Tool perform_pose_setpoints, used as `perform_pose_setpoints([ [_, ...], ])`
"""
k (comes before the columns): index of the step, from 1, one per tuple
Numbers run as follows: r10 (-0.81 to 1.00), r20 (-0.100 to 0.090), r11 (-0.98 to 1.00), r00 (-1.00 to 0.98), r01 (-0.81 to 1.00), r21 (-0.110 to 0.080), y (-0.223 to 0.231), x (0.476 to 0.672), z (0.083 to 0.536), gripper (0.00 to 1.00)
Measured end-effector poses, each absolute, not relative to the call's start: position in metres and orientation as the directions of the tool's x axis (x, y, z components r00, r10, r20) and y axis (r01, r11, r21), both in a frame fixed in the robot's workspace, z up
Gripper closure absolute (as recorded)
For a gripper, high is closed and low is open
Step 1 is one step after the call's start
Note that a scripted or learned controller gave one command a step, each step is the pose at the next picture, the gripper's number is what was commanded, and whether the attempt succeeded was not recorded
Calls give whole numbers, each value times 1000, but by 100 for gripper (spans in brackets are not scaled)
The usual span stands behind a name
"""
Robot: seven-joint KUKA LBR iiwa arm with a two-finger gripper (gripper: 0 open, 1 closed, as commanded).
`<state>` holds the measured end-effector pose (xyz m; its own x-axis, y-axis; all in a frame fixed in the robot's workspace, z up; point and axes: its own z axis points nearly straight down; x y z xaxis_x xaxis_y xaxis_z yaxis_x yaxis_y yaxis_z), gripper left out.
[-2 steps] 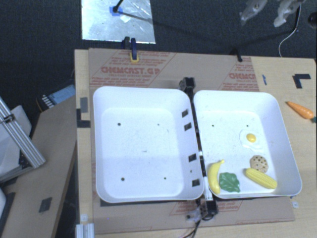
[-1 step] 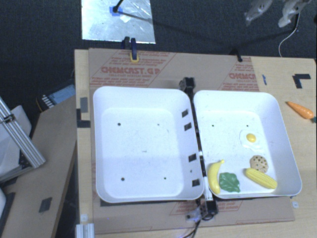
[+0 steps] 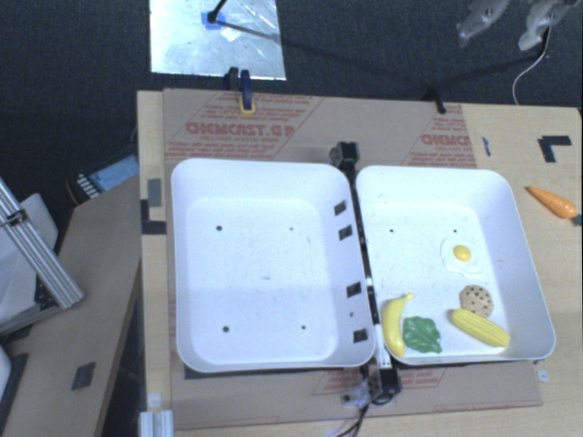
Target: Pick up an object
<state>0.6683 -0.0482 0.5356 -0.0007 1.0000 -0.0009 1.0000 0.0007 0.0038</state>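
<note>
Bins sit side by side on the table [image 3: 510, 135]. The left bin [image 3: 187, 244] has smooth white walls and lots of bare floor. The right bin [image 3: 510, 208] has open floor in its top half, toward 12 o'clock. Its toys all crowd the low part, from 3 to 6 o'clock.

A fried egg [image 3: 462, 254] lies near the right wall, at about 3 o'clock in that bin. A cookie [image 3: 475, 299] sits just below it. A corn cob [image 3: 479, 328] lies below the cookie, with its long side running from 10 o'clock to 4 o'clock. Its low end is close to the bin's corner wall. A banana [image 3: 394, 324] lies next to the wall between the bins, long side running up and down, with its tip bent toward 1 o'clock. A green leafy toy [image 3: 422, 334] touches the banana on its right.

A carrot [image 3: 553, 201] lies outside on the table, at 3 o'clock from the right bin, tip pointing to 10 o'clock.

The hand [image 3: 515, 16] hangs high at 1 o'clock, over the dark floor [image 3: 364, 16], well apart from the toys. Its two fingers [image 3: 483, 12] are spread apart with nothing between them.

A shiny metal sheet [image 3: 214, 25] lies on the floor at 11 o'clock.
</note>
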Motion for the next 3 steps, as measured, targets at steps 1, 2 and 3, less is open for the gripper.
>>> perform_pose_setpoints([
  [1,1000,-1,4,-4,1000,7,-47,669,548,100],
  [2,1000,0,-3,3,1000,-14,-95,667,355,100],
  [3,1000,1,11,-11,1000,2,-4,669,354,100],
])
